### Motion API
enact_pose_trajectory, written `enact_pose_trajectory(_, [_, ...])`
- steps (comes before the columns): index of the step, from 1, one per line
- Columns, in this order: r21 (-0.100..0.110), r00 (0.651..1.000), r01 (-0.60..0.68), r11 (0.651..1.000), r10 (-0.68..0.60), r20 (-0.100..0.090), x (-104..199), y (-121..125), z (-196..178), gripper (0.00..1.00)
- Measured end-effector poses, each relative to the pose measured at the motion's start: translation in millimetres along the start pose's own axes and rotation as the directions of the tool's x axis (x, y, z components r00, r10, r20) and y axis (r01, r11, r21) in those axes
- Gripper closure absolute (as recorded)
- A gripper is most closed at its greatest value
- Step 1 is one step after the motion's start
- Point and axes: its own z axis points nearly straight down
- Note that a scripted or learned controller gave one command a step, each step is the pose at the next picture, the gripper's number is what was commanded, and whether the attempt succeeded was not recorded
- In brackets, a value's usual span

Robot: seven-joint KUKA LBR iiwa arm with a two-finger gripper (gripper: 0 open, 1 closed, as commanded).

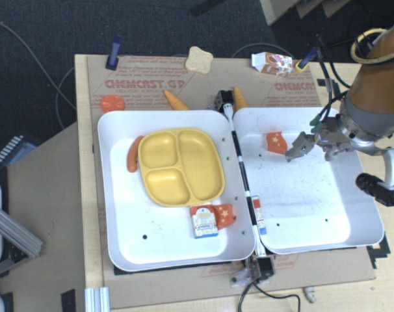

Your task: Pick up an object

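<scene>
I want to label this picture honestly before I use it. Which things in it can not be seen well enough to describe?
- Hand: too small and dark in the camera view to tell how it is set.
- Hot dog: its right side is hidden under the yellow tray.
- Small carton beside the tray: print too small to read.
- Arm: cut off by the right edge.
- Red block: its markings are too small.

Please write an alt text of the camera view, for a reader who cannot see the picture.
The gripper hangs over the right white bin, just right of a small red block, holding nothing. The left white bin holds a yellow divided tray, a sausage and a small carton.
</scene>
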Motion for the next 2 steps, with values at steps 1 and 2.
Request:
enact_pose_trajectory(1, [-0.001,1.000,0.000,1.000,0.000,0.001,-0.3,50.2,137.0,0.00])
enact_pose_trajectory(2, [-0.003,1.000,0.001,1.000,-0.001,0.001,9.7,112.1,136.3,0.00])
